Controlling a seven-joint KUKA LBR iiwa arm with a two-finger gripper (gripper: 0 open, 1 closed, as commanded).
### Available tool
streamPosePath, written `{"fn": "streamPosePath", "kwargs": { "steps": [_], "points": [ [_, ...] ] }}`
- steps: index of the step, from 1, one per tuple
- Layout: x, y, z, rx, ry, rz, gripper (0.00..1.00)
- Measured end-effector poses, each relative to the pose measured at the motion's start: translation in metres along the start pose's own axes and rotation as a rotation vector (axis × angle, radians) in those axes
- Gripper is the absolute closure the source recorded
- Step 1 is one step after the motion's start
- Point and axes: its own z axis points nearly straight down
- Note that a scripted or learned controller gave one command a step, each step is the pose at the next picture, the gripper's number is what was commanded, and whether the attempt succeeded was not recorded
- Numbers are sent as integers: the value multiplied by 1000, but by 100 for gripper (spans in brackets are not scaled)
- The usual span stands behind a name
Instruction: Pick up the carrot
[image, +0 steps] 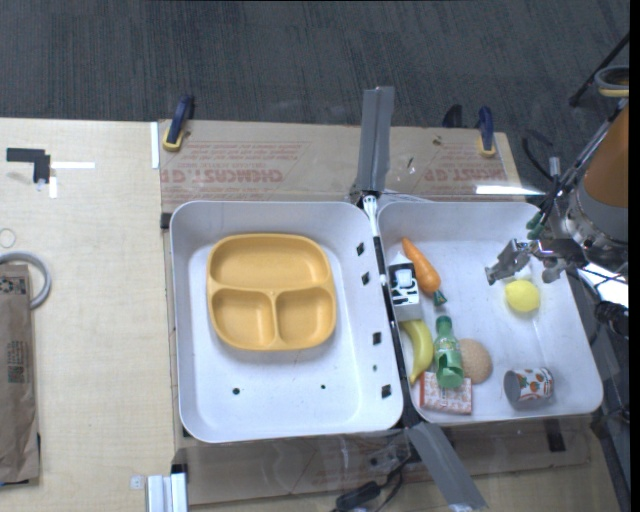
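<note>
Against the right bin's smooth wall (470, 215) lies a tapered orange carrot (422, 265).

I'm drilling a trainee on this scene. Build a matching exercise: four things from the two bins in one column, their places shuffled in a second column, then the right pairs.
Things:
1. carrot
2. yellow ball
3. divided yellow plate
4. small can

Places:
A. left bin
B. near right corner of the right bin
C. right bin, beside the divider
D. right bin, just below the gripper

Pairs: 1-C, 2-D, 3-A, 4-B
</note>
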Motion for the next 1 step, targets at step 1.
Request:
{"fn": "streamPosePath", "kwargs": {
  "steps": [1],
  "points": [
    [43, -21, 39, 0, 0, -10, 0]
  ]
}}
